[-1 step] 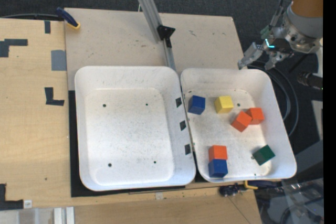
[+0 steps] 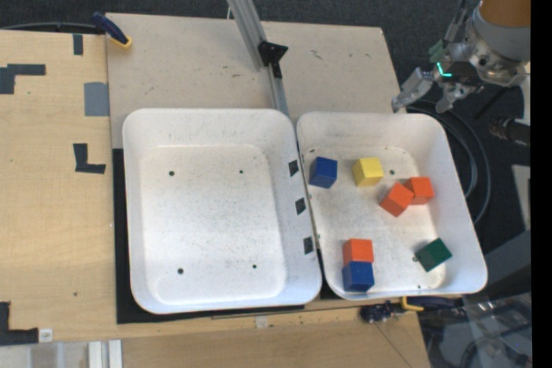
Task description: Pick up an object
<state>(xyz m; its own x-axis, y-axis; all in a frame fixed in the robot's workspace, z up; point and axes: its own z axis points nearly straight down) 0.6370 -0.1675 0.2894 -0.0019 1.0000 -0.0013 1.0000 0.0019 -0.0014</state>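
The right bin (image 2: 448, 152) holds several small blocks: a blue cube (image 2: 323, 171), a yellow cube (image 2: 368, 171), two orange blocks touching each other (image 2: 406, 195), a green block (image 2: 433, 254), and an orange block against a blue one (image 2: 358, 264) near the front wall. My gripper (image 2: 427, 92) hangs open beyond the right bin's far right corner, above the bench edge, with nothing between its fingers. It is well apart from all the blocks.
The left bin (image 2: 138, 134) sits beside the right one. A slanted metal rail (image 2: 246, 0) runs down to the gap between the bins. Black cables (image 2: 474, 159) lie right of the right bin. A blue-and-yellow clamp (image 2: 112, 28) lies at the back left.
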